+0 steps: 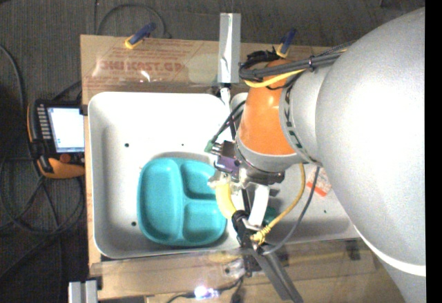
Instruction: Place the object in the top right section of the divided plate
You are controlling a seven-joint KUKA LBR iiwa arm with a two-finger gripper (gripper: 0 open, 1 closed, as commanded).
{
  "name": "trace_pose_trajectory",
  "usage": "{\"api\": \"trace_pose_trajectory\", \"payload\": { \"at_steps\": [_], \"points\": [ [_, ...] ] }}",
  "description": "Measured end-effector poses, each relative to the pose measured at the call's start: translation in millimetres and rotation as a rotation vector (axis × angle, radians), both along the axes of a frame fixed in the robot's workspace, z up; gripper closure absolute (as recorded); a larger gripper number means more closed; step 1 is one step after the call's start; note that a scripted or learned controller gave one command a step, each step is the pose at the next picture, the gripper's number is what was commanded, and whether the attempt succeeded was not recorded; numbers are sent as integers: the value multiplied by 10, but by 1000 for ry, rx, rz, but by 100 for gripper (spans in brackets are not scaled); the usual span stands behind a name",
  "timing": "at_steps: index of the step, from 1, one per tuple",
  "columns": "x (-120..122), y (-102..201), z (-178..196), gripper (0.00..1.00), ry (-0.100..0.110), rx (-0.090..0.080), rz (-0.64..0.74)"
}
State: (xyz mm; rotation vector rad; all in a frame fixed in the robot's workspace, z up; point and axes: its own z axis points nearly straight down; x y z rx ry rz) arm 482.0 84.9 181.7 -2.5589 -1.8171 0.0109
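My gripper hangs over the right wall of the left shallow white plastic bin, just beside the right rim of the teal divided plastic plate, which lies flat in the near part of that bin. My wrist hides the tips, so I cannot tell whether my claw is spread or pressed together. A small pale yellow object shows just under my wrist, against the plate's right rim next to its top right section; I cannot tell if I am pinching it. The bins rest on a brown cardboard sheet, and an orange-and-black handheld screen lies left of the bench.
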Motion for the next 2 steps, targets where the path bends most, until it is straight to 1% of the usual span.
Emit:
{"api": "trace_pose_trajectory", "payload": {
  "at_steps": [1,2],
  "points": [
    [1,-1,1,0,0,0,0],
    [106,80,465,0,-3,-4,-87]
  ]
}}
